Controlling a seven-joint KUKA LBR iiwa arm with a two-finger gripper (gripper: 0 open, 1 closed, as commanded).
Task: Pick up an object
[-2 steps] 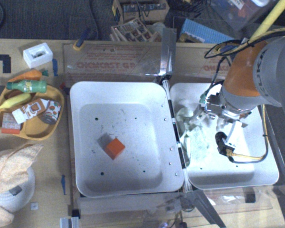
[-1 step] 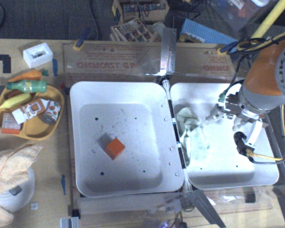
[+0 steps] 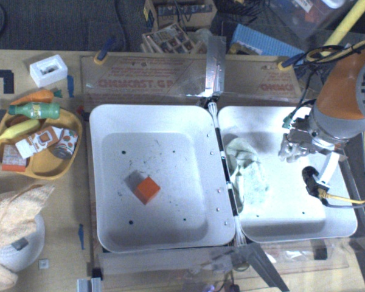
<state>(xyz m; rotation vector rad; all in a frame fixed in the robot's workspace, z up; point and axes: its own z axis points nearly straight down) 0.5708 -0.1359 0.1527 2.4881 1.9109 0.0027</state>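
An orange block (image 3: 148, 190) lies in the left bin (image 3: 109, 126), a little left of its middle. A crumpled pale green and white cloth (image 3: 246, 169) rests against the left wall of the right bin (image 3: 280, 117). My gripper (image 3: 290, 152) hangs over the right bin, to the right of the cloth and apart from it. The grey arm with its orange band comes in from the right edge. Nothing shows between the fingers.
A yellow bowl (image 3: 58, 169) of toy food sits left of the bins, with a beige cloth (image 3: 15, 215) below it. A black and yellow cable (image 3: 322, 190) loops over the right bin's right side. Cardboard lies behind both bins.
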